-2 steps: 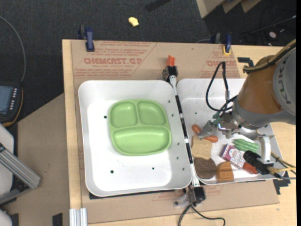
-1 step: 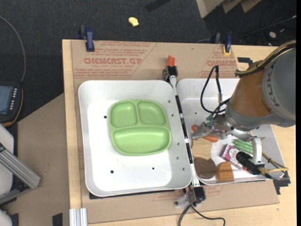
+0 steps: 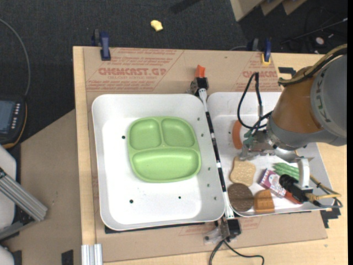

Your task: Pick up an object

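Camera view, starting at the near edge of the right bin (image 3: 223,117): one brown round disc (image 3: 240,196) lies touching one orange-brown block (image 3: 264,201). Just behind them sit one tan slice (image 3: 242,173) and one pink packet (image 3: 269,178), with one green piece (image 3: 287,169) beyond the packet. Farther back, one orange item (image 3: 236,134) rests near the bin's left wall.

That makes six loose things, all lying in the bin. Nothing is lifted yet, so by my judgement the whole pick is left to do. The tool (image 3: 255,147) sits over the bin between the tan slice and the orange item, just beside both. The arm (image 3: 300,112) covers it from above, so I cannot tell whether it is wide or narrow. The tan slice looks the likeliest target.

One green plate (image 3: 164,149) with three compartments lies in the left bin (image 3: 110,164), one of two bins on the worktop (image 3: 143,65). Two blue clamps (image 3: 102,44) grip the worktop's far edge.
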Motion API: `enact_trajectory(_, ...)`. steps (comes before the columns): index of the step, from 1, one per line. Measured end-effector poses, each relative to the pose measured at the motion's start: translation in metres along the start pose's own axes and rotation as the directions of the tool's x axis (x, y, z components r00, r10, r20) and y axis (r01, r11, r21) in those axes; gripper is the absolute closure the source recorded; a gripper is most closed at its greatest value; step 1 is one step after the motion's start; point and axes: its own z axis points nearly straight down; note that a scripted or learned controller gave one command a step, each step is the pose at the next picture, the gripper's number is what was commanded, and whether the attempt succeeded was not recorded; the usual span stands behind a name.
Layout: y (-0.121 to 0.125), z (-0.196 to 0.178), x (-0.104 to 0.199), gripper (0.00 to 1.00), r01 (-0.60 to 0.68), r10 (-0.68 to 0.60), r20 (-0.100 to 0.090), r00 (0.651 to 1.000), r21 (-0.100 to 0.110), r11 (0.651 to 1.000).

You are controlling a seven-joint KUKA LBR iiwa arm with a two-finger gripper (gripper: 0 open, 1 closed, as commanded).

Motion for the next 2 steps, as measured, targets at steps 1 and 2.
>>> enact_trajectory(1,-0.001,0.001,0.0,0.0,0.0,0.0,0.0,1.0,0.002,1.0)
enact_trajectory(2,0.064,0.014,-0.012,0.0,0.002,-0.002,0.004,1.0,0.001,1.0)
